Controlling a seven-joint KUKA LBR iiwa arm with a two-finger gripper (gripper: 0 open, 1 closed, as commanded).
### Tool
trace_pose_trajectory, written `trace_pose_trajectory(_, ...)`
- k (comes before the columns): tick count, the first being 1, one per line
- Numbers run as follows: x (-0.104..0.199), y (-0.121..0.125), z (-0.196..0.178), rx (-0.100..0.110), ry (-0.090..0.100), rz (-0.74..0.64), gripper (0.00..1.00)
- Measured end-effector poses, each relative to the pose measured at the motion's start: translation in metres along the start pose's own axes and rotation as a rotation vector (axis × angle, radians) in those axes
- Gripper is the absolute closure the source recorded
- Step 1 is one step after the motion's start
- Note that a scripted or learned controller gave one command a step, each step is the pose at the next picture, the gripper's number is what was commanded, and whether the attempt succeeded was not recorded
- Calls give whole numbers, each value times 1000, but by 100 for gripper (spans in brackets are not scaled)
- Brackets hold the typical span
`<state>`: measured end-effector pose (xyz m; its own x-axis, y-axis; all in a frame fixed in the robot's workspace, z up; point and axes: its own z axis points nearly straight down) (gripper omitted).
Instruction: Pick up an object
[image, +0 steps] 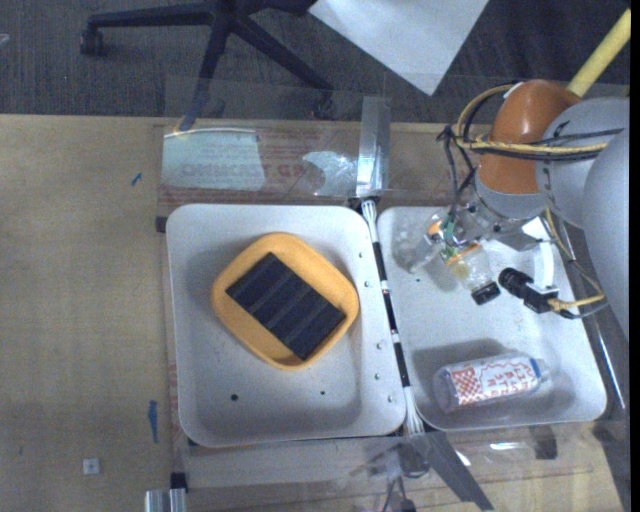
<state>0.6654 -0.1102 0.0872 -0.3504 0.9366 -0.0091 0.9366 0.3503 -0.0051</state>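
A yellow rounded block with a black ribbed panel on top (285, 300) lies in the middle of the left bin (200, 400). A small bottle with a red-and-white checked label (490, 382) lies on its side near the front of the right bin (580, 400). My gripper (445, 248) hangs low over the back left part of the right bin, under the orange band (530, 120) of the arm. It is well behind the bottle and apart from it. Cables and clear parts blur its tip.
A metal divider (375, 150) rises at the back between the bins. Black cable fittings (515, 282) hang beside the wrist over the right bin. A taped clear sheet (215, 160) lies behind the left bin, and an office chair base (230, 40) stands beyond the bench.
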Motion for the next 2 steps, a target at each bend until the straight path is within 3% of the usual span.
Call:
trace_pose_trajectory(1,-1,0,-11,-4,-2,1,100)
trace_pose_trajectory(2,48,20,-99,-11,4,-350,100)
